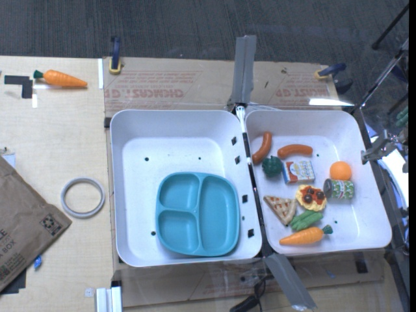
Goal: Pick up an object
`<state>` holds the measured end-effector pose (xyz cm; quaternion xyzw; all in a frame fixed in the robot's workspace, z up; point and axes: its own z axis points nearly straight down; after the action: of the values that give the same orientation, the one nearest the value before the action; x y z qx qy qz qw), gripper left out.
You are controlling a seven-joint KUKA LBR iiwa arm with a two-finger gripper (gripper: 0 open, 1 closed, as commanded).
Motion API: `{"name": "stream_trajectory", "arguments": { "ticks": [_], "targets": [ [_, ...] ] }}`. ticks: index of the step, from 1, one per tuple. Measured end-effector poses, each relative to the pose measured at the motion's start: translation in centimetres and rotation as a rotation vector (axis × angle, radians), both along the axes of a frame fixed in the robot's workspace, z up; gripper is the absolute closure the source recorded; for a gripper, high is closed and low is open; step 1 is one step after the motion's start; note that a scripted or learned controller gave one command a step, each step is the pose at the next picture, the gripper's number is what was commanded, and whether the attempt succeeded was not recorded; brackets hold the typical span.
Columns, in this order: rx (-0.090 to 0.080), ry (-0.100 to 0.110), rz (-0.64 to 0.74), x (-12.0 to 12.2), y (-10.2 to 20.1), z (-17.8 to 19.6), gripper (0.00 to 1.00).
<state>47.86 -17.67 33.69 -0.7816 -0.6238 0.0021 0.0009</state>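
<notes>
Little of my tool is clear: a grey metal piece pokes in over the right-hand rim of the right shallow white plastic bin, the rest is lost in clutter at the picture's edge, and I cannot tell whether it is wide or narrow. Nothing is seen held in it. Nearest to it, just inside that rim and a little toward the camera, sits a small orange toy ball, and just below the ball a green toy can with a printed label lies on its side. Further from my tool, toward the middle of the bin, are a small red-and-white toy carton, a round yellow toy piece with dark toppings too small to make out, a reddish-orange toy sausage and a green pod-shaped toy, with an orange toy carrot with a green tip by the near wall. Furthest across, along the far side of this bin from my tool, lie a second, darker sausage, a dark green lumpy toy vegetable and a tan triangular toy pizza slice. Beyond them, the left white bin holds a teal three-compartment plastic plate, well apart from my tool.
</notes>
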Motion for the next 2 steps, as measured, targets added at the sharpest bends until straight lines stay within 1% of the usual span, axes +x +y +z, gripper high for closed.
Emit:
{"name": "stream_trajectory", "arguments": {
  "ticks": [1,2],
  "targets": [
    [0.002,-0.001,0.022,7.1,2.0,-20.9,0.0],
    [0.001,-0.002,0.011,9.0,1.3,-14.7,0.0]
  ]
}}
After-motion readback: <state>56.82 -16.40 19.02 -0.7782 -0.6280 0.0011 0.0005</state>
